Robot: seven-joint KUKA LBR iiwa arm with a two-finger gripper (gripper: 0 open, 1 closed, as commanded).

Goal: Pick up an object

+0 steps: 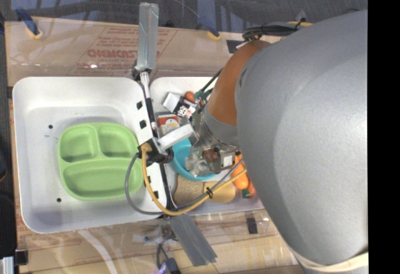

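Grey arm [306, 141]: closest to the lens, on the right of the view, bending down into the right bin; its orange band [226, 88] sits just above the wrist.
Jaws: low inside the right bin, at the blue bowl; the wrist hardware covers them, so it cannot be told whether they are apart, together or clamped on anything.
Right bin [178, 83]: holds the clutter the task draws from, much of it hidden beneath the arm.
Blue bowl [180, 165]: on the bin floor near the left wall, directly under the wrist, with its rim showing on the left; as a judgement, the likeliest target.
Other candidates: a white box [171, 102] and a red-and-white packet [167, 121] lie toward the far end; an orange thing [247, 182] and a tan rounded thing [222, 193] lie toward the near end, just beside the bowl.
Left bin [37, 110]: carries a green divided plate [97, 160], lying flat and well apart from the jaws.
Counter [75, 47]: bears both bins side by side.
Done: the reach and the descent look complete, since the wrist is down among the objects.
Left: nothing is seen lifted clear of the bin, so a secure grasp and the raise are not yet shown.
Risk: the crowding around the bowl could let the jaws close on a rim alone or on nothing.
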